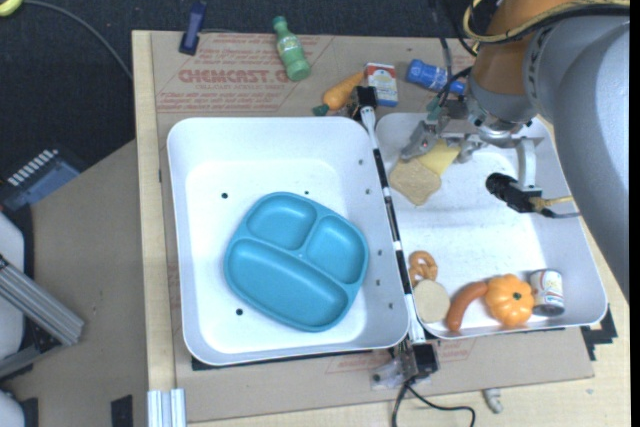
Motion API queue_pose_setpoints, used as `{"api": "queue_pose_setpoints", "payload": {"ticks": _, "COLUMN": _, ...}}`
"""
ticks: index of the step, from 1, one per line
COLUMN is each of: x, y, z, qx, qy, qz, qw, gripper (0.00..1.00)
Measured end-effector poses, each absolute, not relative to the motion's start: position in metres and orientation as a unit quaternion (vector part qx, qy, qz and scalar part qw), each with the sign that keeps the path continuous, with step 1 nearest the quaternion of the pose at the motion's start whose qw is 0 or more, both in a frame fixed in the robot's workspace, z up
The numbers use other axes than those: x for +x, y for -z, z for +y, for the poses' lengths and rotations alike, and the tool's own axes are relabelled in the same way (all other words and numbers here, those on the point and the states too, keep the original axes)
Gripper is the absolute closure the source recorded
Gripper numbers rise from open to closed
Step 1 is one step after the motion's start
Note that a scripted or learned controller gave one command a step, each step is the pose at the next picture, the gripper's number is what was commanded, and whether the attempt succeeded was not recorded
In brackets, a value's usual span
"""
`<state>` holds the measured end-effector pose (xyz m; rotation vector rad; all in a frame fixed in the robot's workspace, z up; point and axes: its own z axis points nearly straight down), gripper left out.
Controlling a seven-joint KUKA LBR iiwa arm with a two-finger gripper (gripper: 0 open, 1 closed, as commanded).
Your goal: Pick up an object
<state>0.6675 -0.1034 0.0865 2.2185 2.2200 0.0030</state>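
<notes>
1. The claw (440, 143) sits low over the far-left corner of the right bin (470, 235), under the grey arm (590, 65) that comes in from the right. It cannot be told how wide it stands.
2. A yellow wedge (441, 160) lies directly at the claw. It is smooth, cheese-like and pale, and from this slant it cannot be told whether it is gripped.
3. A tan slice (414, 181) touches the wedge on its near-left side. It is flat, roughly square and bread-like, with a matte face, and sits close to the bin's left wall.
4. Along the near end of the right bin, well apart from the claw:
   - a small brown pretzel (423, 265), knotted
   - a round beige disc (432, 300), flat
   - a curved orange-red sausage shape (464, 304)
   - a ribbed orange pumpkin (509, 301), glossy
   - a little can (547, 291) lying by the right wall
5. The left bin (200, 175) holds a blue divided plate (296, 260), a smooth plastic rounded rectangle with three compartments.
6. On the table (240, 75) beyond the bins, from left to right:
   - a dark blue marker (192, 27)
   - a green bottle (292, 50) on its side
   - an orange carrot (345, 91)
   - a small white carton (381, 83)
   - a blue can (427, 74)
</notes>
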Motion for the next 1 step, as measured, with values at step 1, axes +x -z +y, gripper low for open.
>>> {"api": "queue_pose_setpoints", "payload": {"ticks": 1, "x": 0.6649, "y": -0.0972, "z": -0.1044, "qx": 0.706, "qy": 0.0052, "qz": 0.709, "qw": -0.005, "gripper": 1.00}}
